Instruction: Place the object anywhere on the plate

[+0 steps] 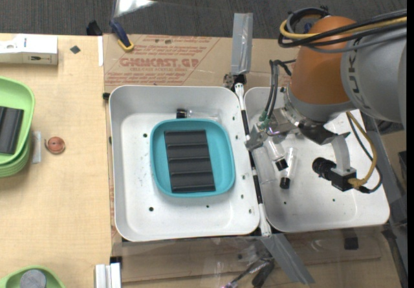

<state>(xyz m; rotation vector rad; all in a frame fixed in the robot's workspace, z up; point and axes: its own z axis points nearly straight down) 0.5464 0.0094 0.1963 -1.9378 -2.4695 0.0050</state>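
A teal plate [223,154] lies in the middle of the left white bin [129,215]. On the plate rests a black ribbed rectangular object [189,160], lying flat and covering most of its floor. My gripper [283,173] hangs over the left part of the right white bin [362,215], just right of the wall between the two bins. It is open, its two black-tipped fingers [280,164] apart with nothing between them. The orange band and grey arm rise above it and hide the bin's far side.
A small dark item [182,113] sits at the plate's far edge. A black part with a yellow cable [330,173] hangs beside the gripper. Left of the bins are a green tray [16,131], a small orange disc [55,144] and a cardboard sheet [165,60].
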